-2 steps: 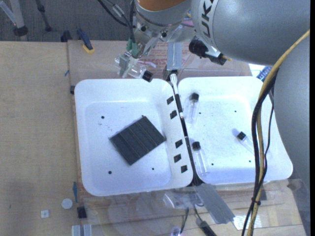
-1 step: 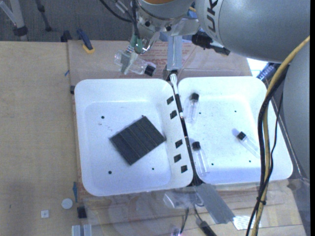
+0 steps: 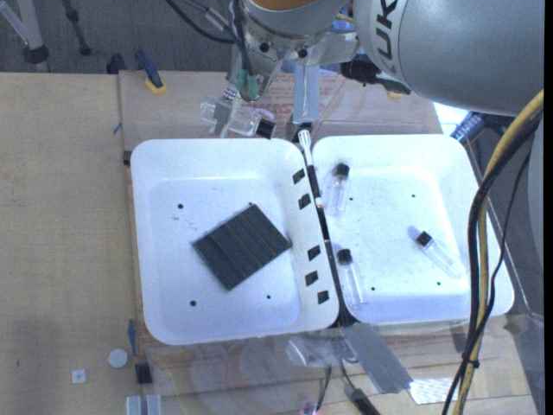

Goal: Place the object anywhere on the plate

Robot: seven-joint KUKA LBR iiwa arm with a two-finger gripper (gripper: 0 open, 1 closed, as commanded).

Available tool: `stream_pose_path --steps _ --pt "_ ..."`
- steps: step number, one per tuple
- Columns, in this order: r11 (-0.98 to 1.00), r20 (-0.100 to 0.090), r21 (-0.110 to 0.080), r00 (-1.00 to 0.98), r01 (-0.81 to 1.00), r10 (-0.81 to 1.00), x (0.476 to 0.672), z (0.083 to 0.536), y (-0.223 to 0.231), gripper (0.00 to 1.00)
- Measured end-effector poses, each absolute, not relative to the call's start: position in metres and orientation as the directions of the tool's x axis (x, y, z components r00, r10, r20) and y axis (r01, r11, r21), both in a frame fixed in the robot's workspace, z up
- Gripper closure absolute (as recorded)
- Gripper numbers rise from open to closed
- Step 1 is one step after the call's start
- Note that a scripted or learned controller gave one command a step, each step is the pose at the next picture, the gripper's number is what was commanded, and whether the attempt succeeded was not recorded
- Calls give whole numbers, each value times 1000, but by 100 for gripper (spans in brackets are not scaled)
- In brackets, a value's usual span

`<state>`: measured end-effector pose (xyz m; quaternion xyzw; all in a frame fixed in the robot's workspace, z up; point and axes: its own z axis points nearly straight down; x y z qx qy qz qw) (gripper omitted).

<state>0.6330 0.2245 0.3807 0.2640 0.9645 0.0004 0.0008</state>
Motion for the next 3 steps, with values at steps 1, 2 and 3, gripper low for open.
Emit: stream_pose_path --steps 1,2,3 --pt "918 1 0 -918 396 396 624 344 226 100" --pt "944 0 0 -944 330 330 612 357 225 100" --pt "975 0 1 -975 221 221 596 366 226 100"
